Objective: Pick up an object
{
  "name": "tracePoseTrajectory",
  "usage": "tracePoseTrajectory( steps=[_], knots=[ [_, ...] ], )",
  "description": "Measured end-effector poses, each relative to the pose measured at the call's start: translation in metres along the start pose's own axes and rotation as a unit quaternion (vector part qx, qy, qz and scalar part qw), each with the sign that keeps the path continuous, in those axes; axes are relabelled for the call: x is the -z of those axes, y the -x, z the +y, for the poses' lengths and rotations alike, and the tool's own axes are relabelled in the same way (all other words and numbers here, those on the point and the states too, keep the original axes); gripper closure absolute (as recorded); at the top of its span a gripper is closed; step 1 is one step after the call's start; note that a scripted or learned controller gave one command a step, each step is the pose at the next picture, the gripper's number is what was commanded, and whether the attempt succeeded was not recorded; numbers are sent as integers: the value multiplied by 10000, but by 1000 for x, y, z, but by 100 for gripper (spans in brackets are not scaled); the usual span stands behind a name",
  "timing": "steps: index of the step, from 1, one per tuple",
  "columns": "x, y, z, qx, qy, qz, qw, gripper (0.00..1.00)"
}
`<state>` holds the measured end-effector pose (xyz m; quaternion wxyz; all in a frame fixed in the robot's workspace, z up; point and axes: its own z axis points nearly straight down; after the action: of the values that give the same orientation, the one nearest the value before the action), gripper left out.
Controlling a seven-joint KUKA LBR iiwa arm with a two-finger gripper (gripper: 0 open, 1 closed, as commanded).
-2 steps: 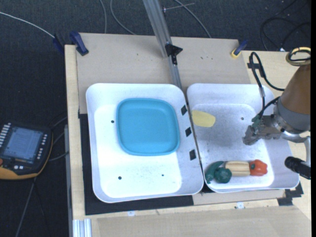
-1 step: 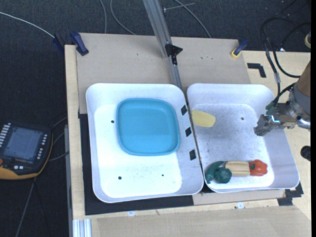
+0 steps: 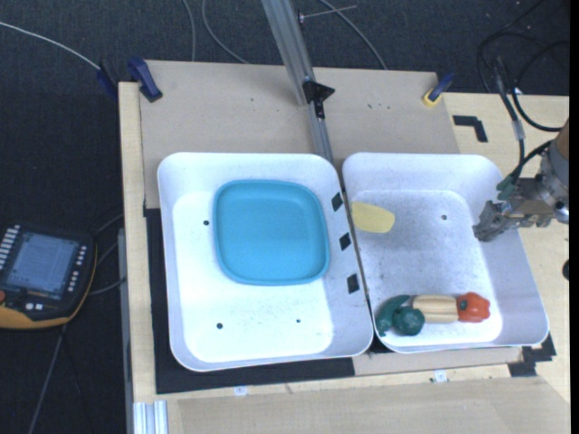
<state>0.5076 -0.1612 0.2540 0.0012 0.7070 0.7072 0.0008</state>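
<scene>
Here we are above the table (image 3: pixel 235 107), two white bins side by side. The left bin (image 3: pixel 181 260) carries a blue square plate (image 3: pixel 271 231), lying flat a little toward twelve o'clock of the bin's middle. The right bin (image 3: pixel 452 174) has the pickable things. A pale yellow piece (image 3: pixel 373 217) lies near its ten o'clock corner, close to the wall shared with the left bin. Down along the six o'clock wall, three things sit in a row: a dark green lump (image 3: pixel 400 318) at the seven o'clock end, a tan wooden stick-like piece (image 3: pixel 436 308) in the middle, touching the green lump, and a red-orange object (image 3: pixel 473 307) at the five o'clock end, right against the tan piece.

The gripper (image 3: pixel 493 222) comes in at three o'clock of the right bin, over its right-hand rim, with the arm's wrist (image 3: pixel 543 188) behind it toward the frame edge. It is well apart from the yellow piece and apart from the row below. Nothing shows between its tips. Whether it stands apart or together, I cannot tell; the end is too small and dark.

A grey metal pole (image 3: pixel 288 34) slants down from twelve o'clock to the gap between the bins. A handheld control pendant (image 3: pixel 41 274) lies on the dark floor at nine o'clock.
</scene>
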Motion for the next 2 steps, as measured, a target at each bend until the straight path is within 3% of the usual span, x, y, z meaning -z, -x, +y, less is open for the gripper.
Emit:
tracePoseTrajectory(
  steps=[2],
  knots=[
    [-22,-97,17,21,-16,8,10000,100]
  ],
)
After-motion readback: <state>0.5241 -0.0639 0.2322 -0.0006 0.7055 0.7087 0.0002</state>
